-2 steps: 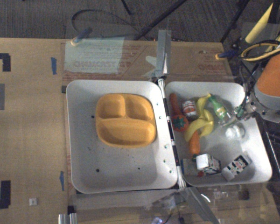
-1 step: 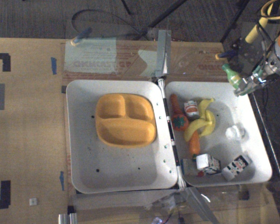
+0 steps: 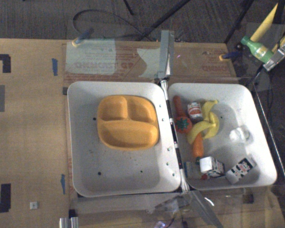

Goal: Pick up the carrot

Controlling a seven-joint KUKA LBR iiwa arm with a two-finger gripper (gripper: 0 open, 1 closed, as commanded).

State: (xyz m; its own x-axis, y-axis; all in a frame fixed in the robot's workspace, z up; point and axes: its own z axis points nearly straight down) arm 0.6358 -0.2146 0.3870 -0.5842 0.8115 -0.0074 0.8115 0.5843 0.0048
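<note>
Camera view is giving no way to tell whether the jaws are apart or together. The carrot is lying in the right bin, toward six o'clock of its middle. Its upper end is tucking under the banana, which is resting at the carrot's twelve o'clock. A small carton is sitting just beside its lower tip, at five o'clock.

A descent is risking a catch on the banana, since the two are overlapping, and could drag both or lift neither. The reddish stick at eleven o'clock, lying by the strawberry, is looking similar enough to be grabbed by mistake. The carrot's taper may also be letting it slip out.

The left bin is carrying a yellow plate on the counter.
</note>
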